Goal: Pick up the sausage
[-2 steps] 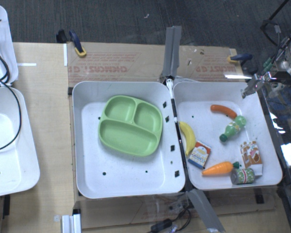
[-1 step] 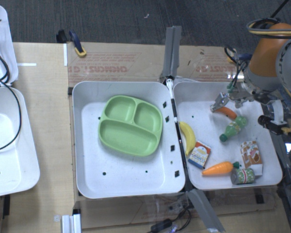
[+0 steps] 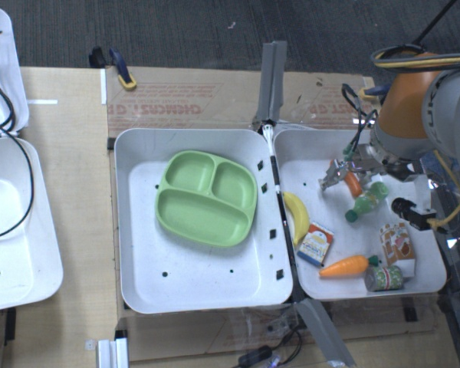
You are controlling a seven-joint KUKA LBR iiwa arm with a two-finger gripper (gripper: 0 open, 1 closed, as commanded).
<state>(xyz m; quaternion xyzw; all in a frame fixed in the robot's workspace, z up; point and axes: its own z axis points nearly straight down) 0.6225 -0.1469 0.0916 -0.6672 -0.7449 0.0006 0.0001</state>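
The sausage (image 3: 354,184) is a short orange-red piece lying in the upper middle of the right bin (image 3: 307,140). My gripper (image 3: 336,176) hangs low over that bin, just left of the sausage and touching or nearly touching its upper end. The grey arm with its orange band (image 3: 405,106) reaches in from the right above it. Part of the sausage's top end is hidden by the gripper body.
A green bottle (image 3: 368,198) lies right beside the sausage. The right bin also holds a banana (image 3: 296,215), a small carton (image 3: 316,245), a carrot (image 3: 343,266), a can (image 3: 384,277) and a snack packet (image 3: 397,245). A green divided plate (image 3: 208,198) lies in the left bin.
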